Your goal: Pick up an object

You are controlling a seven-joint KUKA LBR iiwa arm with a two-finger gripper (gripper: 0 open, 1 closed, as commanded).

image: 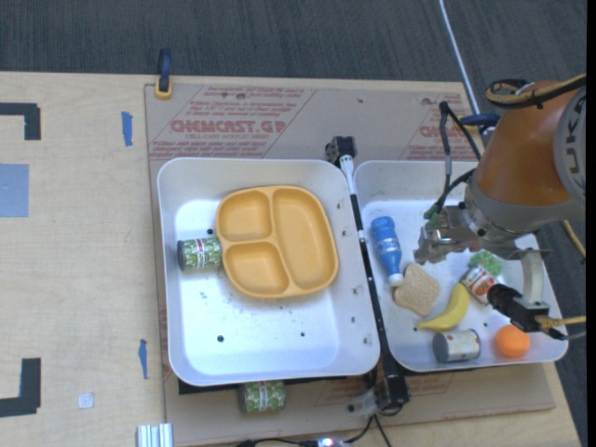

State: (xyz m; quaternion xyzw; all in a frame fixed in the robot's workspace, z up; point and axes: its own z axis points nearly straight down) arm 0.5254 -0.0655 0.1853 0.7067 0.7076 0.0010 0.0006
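Nothing picked up yet. Gripper (445,240) hangs low in the right bin (407,177), beside the blue bottle (385,243), above the bread slice (416,291) and banana (449,311). Grip state: cannot tell. Whole grasp remains.

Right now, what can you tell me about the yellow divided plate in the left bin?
The yellow divided plate is a rounded-square tray that looks like matte plastic, with three compartments: one tall section on the right and two smaller ones stacked on the left. It lies flat and slightly rotated in the upper middle of the left bin. A small green-labelled can lies on its side against the plate's left edge, apparently touching it.
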